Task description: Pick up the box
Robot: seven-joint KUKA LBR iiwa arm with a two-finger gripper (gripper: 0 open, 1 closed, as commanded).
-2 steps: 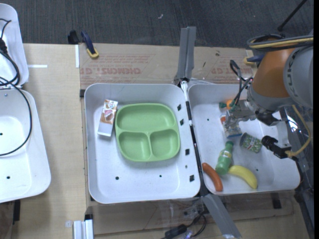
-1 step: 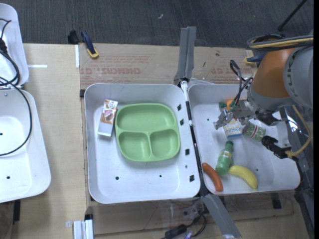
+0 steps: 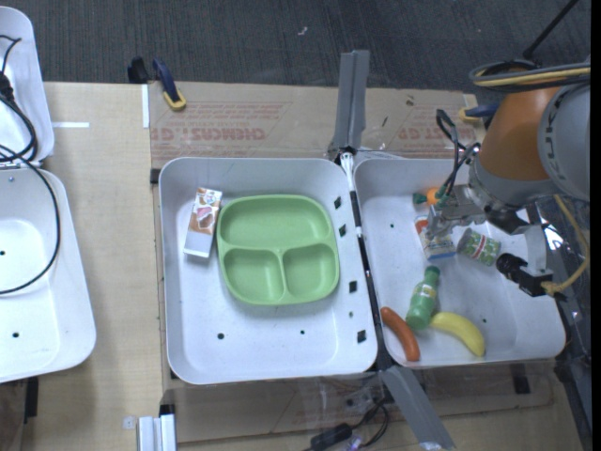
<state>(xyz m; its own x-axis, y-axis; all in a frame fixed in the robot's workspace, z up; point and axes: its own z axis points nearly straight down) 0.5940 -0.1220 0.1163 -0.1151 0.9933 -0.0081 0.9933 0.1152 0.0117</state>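
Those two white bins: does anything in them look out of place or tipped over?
Mostly the box: it leans against the green plate's left rim in the left bin, while the claw is over the right bin, among lying bottles.

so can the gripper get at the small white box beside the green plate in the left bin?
Probably yes. The small white box lies flat, nothing on top; the gripper sits in the right bin, with the divider between.

The left bin (image 3: pixel 178 280) looked smooth, glossy white plastic; the green tray (image 3: pixel 279 248) matt plastic; the box (image 3: pixel 201 222) printed cardboard.
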